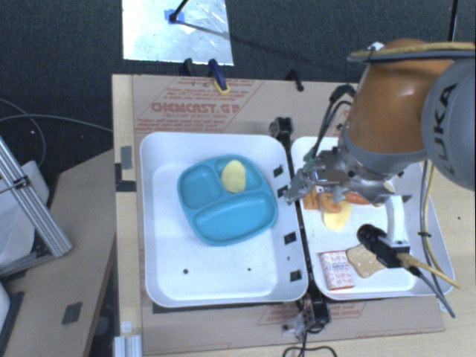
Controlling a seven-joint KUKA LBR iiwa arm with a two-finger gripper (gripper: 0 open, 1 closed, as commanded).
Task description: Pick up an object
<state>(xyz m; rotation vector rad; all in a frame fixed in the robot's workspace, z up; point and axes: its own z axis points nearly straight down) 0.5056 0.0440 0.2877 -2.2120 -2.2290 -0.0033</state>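
Arm [401,103] over rt bin [379,287], gripper [325,192] low by yellow item [336,219], grip state can't tell, blue plate [223,225] in other bin [171,274]

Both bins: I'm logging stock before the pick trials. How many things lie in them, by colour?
Blue: 1, the divided plate
Yellow: 2, fruit on the plate, lump in the right bin
Orange: 1, a scrap, partly hidden
Red and white: 1, a packet
Tan: 1, a flat piece
Total: 6

You see two bins [171,274] [316,236], one blue tray [223,218], two yellow things [233,175] [336,218], one orange thing [357,198], one packet [336,270], one tan slice [361,261].
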